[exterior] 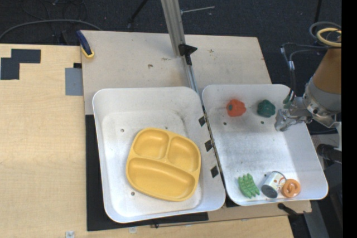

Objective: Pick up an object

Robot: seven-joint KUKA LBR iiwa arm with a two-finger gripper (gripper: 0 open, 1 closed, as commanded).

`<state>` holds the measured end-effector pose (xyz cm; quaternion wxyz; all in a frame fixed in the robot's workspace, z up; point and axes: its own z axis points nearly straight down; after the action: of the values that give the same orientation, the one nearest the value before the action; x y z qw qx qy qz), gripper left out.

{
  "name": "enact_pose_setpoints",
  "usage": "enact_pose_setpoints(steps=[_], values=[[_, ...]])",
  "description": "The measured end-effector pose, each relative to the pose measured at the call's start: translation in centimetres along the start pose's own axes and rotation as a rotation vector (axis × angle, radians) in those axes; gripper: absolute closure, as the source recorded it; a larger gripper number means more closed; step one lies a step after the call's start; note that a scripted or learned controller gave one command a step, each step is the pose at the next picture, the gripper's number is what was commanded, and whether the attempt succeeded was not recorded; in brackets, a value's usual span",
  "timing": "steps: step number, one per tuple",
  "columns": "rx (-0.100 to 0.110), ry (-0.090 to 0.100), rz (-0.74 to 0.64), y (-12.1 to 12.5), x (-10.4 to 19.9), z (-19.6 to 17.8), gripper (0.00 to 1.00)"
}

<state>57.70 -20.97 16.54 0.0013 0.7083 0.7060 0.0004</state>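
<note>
- the grey arm with its orange band (329, 72) reaches in from the right side and ends in a metal two-finger gripper (283, 121) over the right edge of the right shallow white bin (262, 145).
- the fingers point down and leftward near the bin's rim; whether they are spread or pressed together, i cannot tell, as they are small and blurred. nothing shows between them.
- just beside the gripper, to its left, a dark green rounded toy vegetable (266, 108) lies on the bin floor, close to the fingertips, though contact cannot be made out.
- further left in the same bin, a red-orange rounded toy pepper (236, 108) sits near the upper left corner, apart from the green one.
- along the bin's lower edge three things lie in a row: a bright green ridged leafy toy (247, 185), then a small silver tin can with a dark end (271, 185) lying on its side, then an orange ring-shaped toy (290, 188) touching or just beside the can.
- the left shallow white bin (111, 114) holds a yellow plastic divided plate with three compartments (164, 163), lying flat near the bin's middle.
- between the two bins a grey metal post (172, 14) rises from the pale bench board (134, 58).
- a blue and yellow handled tool (85, 44) lies at the upper left corner of that board.
</note>
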Motion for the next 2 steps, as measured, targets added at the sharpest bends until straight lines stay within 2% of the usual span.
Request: enact_pose_setpoints(steps=[1,2], values=[[0.0,0.0,-0.004,-0.8,0.3,-5.6,1.0],[0.001,0.001,-0.005,-0.7,0.3,-8.0,1.0]])
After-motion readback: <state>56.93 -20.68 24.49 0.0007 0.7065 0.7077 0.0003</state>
